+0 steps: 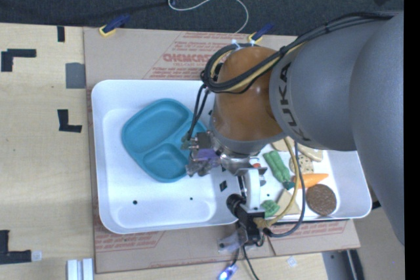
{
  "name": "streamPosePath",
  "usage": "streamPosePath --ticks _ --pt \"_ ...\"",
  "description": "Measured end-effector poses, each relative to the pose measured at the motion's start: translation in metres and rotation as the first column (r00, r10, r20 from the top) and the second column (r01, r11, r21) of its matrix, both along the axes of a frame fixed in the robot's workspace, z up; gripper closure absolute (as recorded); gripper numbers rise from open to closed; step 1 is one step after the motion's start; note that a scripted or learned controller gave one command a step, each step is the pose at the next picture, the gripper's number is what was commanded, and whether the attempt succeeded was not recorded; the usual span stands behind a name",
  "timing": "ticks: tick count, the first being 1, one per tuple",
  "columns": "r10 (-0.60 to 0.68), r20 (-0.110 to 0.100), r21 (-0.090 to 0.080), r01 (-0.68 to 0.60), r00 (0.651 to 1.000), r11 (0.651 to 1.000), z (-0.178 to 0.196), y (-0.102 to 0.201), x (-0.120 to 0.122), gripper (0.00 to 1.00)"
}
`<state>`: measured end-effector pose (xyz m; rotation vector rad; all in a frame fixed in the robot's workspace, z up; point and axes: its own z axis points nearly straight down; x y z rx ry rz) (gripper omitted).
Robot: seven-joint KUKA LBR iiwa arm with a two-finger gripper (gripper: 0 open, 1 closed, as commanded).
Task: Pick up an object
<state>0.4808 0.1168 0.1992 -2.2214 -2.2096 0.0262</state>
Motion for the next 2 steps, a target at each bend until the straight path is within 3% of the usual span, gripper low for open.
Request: streamPosePath --ticks 1,2 --pt "-0.002 0.023 0.001 0.002 1.0 1.0 0.024 -0.0888 0.0868 1.0" --pt "0.006 0.016 0.006 -0.006 1.0 1.0 0.0228 -0.082 0.0831 0.0"
